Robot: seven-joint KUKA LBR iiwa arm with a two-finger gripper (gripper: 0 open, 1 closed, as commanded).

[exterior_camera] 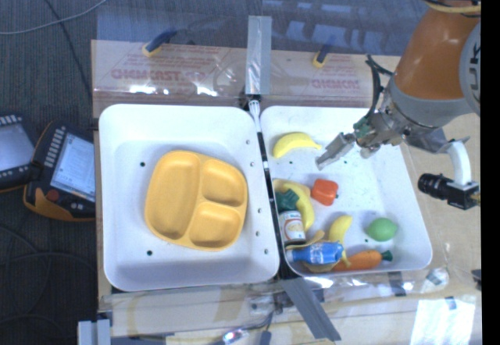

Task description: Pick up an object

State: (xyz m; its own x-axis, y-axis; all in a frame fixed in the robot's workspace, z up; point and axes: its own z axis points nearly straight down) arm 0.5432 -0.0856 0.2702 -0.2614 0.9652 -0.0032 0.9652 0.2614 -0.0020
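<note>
The gripper [337, 150] is seen over the upper part of the right bin [406, 179], just right of a yellow banana [292, 144]; whether it is open or closed cannot be told, and nothing is seen held in it. Below it in the same bin are found an orange-red pepper [325, 191], a green lime [381, 229], a small bottle [293, 225], a carrot [361, 260] and a blue item [316, 254]. A yellow divided plate [197, 199] is set in the left bin [125, 179].
</note>
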